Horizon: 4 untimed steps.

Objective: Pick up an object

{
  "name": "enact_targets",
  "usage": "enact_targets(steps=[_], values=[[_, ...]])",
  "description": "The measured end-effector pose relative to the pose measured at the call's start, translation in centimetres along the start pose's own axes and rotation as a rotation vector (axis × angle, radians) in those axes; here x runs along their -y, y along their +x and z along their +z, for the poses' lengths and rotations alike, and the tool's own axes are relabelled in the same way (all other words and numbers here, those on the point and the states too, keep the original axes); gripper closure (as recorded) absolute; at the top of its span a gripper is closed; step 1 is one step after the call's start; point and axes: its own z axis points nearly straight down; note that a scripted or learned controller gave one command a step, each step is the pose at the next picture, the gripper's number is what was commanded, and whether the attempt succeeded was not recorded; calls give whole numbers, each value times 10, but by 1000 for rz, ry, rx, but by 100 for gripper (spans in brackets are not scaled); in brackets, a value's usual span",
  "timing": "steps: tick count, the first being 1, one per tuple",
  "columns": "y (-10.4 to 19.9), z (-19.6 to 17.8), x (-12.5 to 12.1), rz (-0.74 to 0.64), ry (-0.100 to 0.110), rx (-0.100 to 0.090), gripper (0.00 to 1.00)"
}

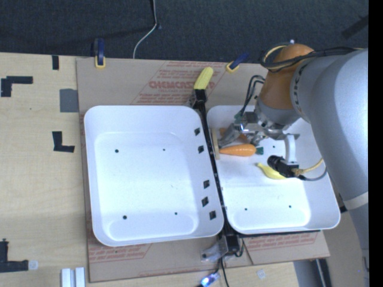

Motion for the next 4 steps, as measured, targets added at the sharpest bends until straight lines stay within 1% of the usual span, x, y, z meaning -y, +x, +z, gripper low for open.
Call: enact_targets(steps=[1,2,3,4], values=[[-1,-13,-1,0,-2,0,100],[74,-108,19,-5,-10,-4,100],[145,-154,39,-7,-5,-4,100],[191,-125,72,-3,5,-2,100]])
